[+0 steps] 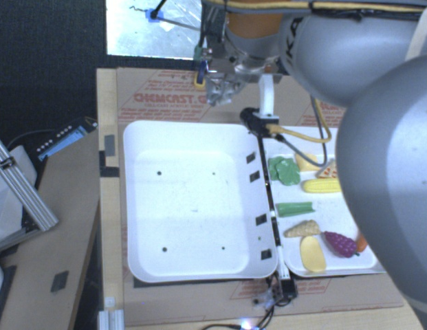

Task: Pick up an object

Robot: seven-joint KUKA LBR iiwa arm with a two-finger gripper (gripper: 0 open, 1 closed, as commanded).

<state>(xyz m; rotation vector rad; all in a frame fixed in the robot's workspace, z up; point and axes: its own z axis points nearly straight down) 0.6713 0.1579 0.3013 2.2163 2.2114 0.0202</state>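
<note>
My gripper (220,93) hangs high over the cardboard just behind the back rim of the left bin (141,205), and nothing shows in its grasp. The right bin (337,269) holds several toy foods. Among them are a green leafy piece (284,170), a yellow corn cob (322,185), a green bar (294,209), a tan cone (301,229), a pale yellow oval (312,254) and a purple grape bunch (339,243). The big grey arm covers the right part of that bin.
A cardboard sheet (165,95) lies under both bins. The divider between the bins carries black clips (255,177). A metal rail (24,191) and a black strip (62,137) lie off the bench at the left.
</note>
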